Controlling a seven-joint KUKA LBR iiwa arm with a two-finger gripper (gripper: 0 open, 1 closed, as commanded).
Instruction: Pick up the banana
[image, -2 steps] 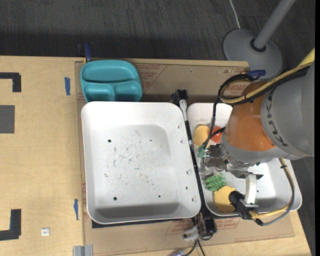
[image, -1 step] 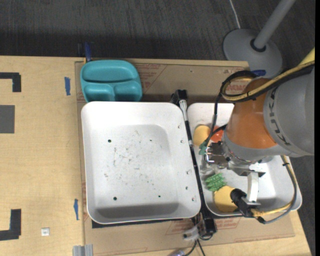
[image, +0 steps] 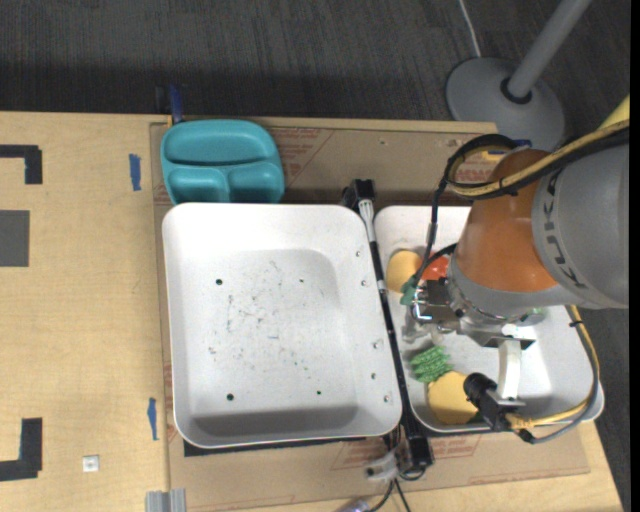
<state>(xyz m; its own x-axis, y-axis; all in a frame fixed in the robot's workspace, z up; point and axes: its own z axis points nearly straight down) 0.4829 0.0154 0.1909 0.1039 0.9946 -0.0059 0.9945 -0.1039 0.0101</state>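
The arm's orange band and grey wrist (image: 510, 250) hang over the right bin (image: 560, 385) and hide much of what lies in it. The gripper (image: 425, 308) shows only as metal parts under the wrist, low over the bin's left side. A yellow rounded end (image: 403, 268) pokes out just beyond the gripper, beside a red-orange piece (image: 433, 268). A second yellow object (image: 450, 398) lies at the bin's near left corner. I cannot tell which of the two yellow things is the banana. No object is seen held.
A green ridged item (image: 430, 362) lies between the gripper and the near yellow object. The large left bin (image: 190, 300) has bare white walls. A teal divided tray (image: 221, 160) stands behind it. Black cables (image: 375, 250) run between the bins.
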